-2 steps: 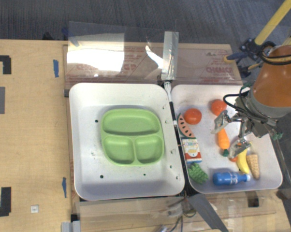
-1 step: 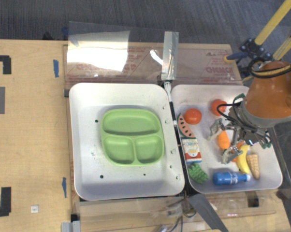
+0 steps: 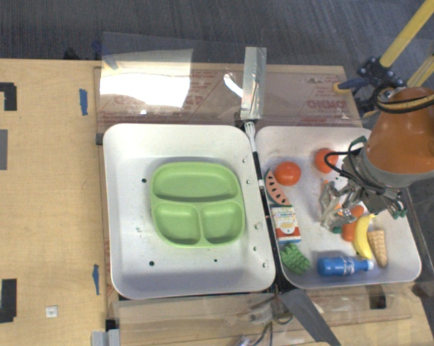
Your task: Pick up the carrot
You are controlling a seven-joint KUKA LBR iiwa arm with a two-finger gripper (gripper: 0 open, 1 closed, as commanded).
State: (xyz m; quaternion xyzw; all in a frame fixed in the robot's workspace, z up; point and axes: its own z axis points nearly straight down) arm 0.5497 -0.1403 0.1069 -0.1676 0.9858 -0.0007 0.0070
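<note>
The small orange plastic toy carrot [image 3: 352, 213] lies in the right white bin [image 3: 412, 265], just under the metal pincer [image 3: 337, 209]. It looks light, hard and smooth (so it may slip); grab its middle. I cannot tell how wide the pincer is.

The carrot [image 3: 354, 211] is largely covered by the pincer [image 3: 337, 209], so only a small orange patch is seen and its full shape cannot be made out. Whether it is gripped cannot be told. The upper end of the banana [image 3: 362, 236] is overlapped by the arm [image 3: 404, 139], whose upper part is cut off by the right edge. The milk carton [image 3: 285, 223] print is too small to be read.
</note>
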